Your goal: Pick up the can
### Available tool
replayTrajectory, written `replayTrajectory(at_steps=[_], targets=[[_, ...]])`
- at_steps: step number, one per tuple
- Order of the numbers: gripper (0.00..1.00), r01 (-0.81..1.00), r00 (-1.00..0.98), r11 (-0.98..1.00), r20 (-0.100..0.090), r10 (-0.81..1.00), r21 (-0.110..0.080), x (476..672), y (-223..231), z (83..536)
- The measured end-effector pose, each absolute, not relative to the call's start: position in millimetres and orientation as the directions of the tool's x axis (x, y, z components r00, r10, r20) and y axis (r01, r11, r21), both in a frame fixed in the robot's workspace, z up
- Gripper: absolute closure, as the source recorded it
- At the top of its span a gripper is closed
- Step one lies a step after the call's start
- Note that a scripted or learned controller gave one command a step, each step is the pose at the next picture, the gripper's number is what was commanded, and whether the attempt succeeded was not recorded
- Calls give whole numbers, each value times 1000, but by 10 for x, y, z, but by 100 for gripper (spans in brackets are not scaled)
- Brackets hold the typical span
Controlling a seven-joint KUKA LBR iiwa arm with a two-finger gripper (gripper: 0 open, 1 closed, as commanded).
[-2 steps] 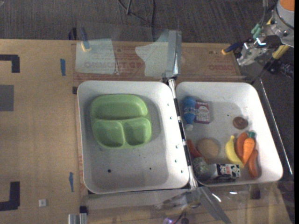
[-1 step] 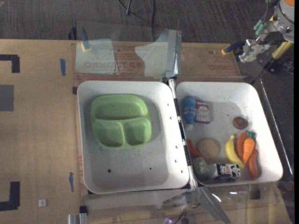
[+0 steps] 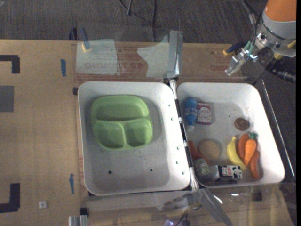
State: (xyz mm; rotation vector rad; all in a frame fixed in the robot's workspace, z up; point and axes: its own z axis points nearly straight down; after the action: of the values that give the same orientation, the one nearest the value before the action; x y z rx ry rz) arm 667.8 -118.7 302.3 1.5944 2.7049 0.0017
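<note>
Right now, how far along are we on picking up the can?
Done: nothing visible; every item lies in the bins. In hand: nothing; the gripper hangs above the bench beyond the right bin's far edge. Left: the whole pick. The likeliest can, a small round item near the milk carton, is too blurred to confirm.

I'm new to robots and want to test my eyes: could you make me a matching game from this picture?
Things:
1. green divided plastic tray
2. blue plastic bottle
3. orange toy carrot
4. robot's pincer

Places:
A. right bin, far right side
B. above the bench, beyond the right bin
C. left bin
D. right bin, by the divider

Pairs: 1-C, 2-D, 3-A, 4-B
</note>
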Motion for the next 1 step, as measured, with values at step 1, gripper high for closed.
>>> replayTrajectory(at_steps=[1], targets=[[100, 875, -484, 484, -6, 875, 8, 6692, -1186, 3147]])
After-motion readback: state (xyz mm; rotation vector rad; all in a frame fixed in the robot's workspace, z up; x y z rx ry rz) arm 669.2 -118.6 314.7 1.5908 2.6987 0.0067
